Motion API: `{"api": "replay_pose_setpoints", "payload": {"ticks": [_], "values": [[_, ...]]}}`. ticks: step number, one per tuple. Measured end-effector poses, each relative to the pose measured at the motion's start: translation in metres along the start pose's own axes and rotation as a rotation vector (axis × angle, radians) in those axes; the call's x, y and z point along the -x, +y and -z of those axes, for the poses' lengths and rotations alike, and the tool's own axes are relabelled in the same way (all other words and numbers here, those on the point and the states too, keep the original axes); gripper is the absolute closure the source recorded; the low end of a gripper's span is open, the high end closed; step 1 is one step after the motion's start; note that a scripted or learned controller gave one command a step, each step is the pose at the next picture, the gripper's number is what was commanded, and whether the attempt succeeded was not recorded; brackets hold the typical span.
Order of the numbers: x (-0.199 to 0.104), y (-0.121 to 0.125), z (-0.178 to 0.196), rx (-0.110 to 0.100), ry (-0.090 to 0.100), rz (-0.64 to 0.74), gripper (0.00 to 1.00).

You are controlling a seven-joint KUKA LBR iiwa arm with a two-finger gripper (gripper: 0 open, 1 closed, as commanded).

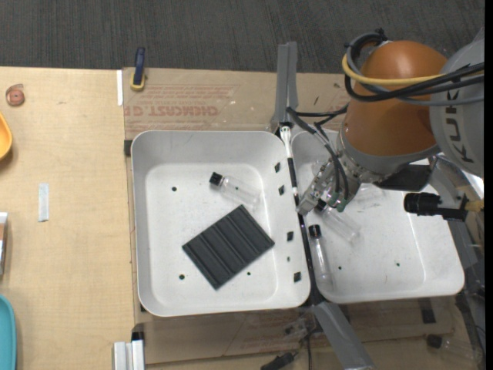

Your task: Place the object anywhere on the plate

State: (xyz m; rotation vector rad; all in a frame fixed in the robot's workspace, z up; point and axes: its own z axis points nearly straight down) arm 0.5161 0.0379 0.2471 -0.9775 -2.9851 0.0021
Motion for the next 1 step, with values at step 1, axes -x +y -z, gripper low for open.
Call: {"api": "replay_pose_setpoints", "payload": {"ticks": [1], "values": [[-0.0357, 0.0036, 0.0837, 0.003, -0.004, 0.422, 1.00]]}}
